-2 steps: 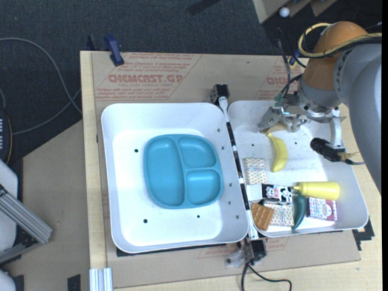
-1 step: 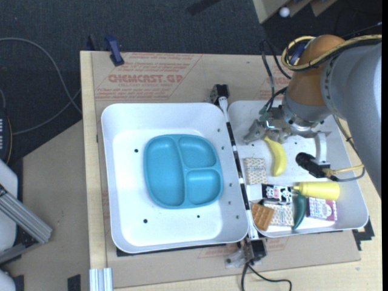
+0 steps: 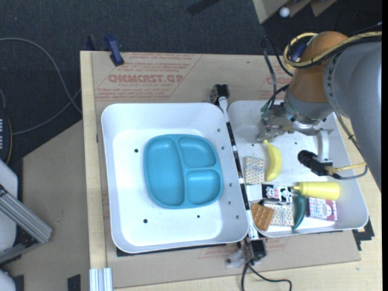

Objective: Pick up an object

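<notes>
My gripper (image 3: 273,130) hangs low over the back of the right bin (image 3: 247,115), just above the upper tip of a yellow banana (image 3: 273,161). Nothing shows between the gripper and the banana. In front of the banana lie a yellow squeeze bottle (image 3: 319,190) on its side, a green pepper (image 3: 299,211), a brown waffle piece (image 3: 262,216) and a tan cracker packet (image 3: 254,170). A small black-and-white packet (image 3: 277,193) and a pink packet (image 3: 322,209) lie among them.
The left bin (image 3: 115,162) holds a blue divided plate (image 3: 182,170) at its middle. The grey arm with its orange band (image 3: 315,71) reaches over the right bin's back right corner. A blue clip (image 3: 113,50) sits on the cardboard behind the left bin.
</notes>
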### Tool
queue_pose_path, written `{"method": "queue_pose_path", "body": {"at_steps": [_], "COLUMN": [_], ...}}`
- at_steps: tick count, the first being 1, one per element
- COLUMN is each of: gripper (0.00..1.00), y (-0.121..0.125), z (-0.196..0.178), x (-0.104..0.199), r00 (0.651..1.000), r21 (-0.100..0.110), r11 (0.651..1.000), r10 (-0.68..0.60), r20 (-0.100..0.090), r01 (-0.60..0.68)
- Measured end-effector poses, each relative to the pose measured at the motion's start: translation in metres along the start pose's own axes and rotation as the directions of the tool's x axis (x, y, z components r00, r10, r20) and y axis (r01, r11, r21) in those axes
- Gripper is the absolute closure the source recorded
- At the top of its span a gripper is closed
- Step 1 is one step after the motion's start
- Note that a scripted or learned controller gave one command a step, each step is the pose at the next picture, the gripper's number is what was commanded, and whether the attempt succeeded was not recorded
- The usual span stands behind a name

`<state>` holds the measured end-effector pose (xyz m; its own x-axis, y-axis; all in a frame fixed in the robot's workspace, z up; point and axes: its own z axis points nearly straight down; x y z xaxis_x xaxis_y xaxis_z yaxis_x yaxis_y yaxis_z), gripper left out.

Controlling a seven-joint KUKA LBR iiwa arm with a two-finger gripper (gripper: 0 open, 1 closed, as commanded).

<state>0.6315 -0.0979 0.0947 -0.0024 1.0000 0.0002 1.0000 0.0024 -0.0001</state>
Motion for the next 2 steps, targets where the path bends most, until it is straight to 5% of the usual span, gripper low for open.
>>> {"method": "queue_pose_path", "body": {"at_steps": [1,2], "gripper": [1.0,0.0], "y": [-0.0409,-0.0413], "z": [-0.0906,-0.0899], "x": [0.0486,0.0485], "r00": [1.0,1.0], "r21": [-0.001,0.0], "r11": [1.0,1.0], "r10": [0.001,0.002], "r20": [0.0,0.0], "r01": [-0.001,-0.002]}}
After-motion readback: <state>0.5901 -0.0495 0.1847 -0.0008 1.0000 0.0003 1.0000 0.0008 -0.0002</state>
